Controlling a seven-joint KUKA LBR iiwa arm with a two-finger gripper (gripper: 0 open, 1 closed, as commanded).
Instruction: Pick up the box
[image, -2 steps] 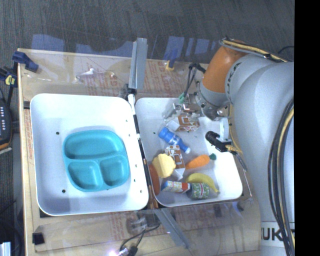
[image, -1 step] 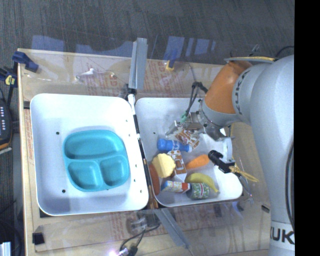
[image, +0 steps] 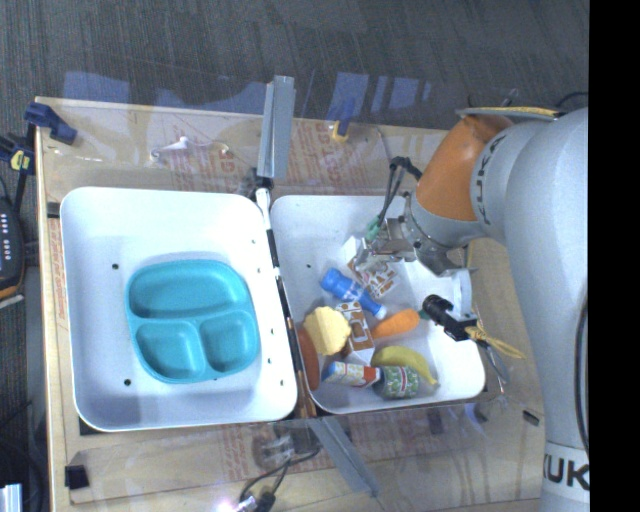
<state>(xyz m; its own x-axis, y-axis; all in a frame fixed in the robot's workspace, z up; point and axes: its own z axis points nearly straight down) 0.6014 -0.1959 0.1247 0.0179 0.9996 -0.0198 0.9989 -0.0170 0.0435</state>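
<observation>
1. While my arm is reaching in across the right edge of the right bin (image: 300, 225), my gripper (image: 388, 240) is hanging low over that bin's far half, a little in from its far edge.
2. I am not able to tell how far my gripper is open, nor whether it has hold of anything; its tip is blending into the clutter beneath it.
3. The box (image: 372, 270), white with brown print, is lying right under my gripper, near the middle of the bin and somewhat toward the far edge; whether we are touching I cannot tell.
4. A blue bottle (image: 350, 290) is lying tilted against the box on the side facing the bin's near-left corner.
5. Beyond that bottle, a brown-printed patch (image: 358, 330) is showing between a yellow lump (image: 325, 330) and an orange carrot (image: 397, 323); I am not making out whether it belongs to the same box.
6. Along the near edge, a small red-capped bottle (image: 350, 373) is lying on its side, with a green can (image: 402, 382) just beside it and a banana (image: 405, 358) resting above the can.
7. A reddish-brown object (image: 308, 365) is leaning at the left wall near the near-left corner.
8. The left bin (image: 90, 230) is holding a turquoise divided tray (image: 190, 320), lying flat near its middle.
</observation>
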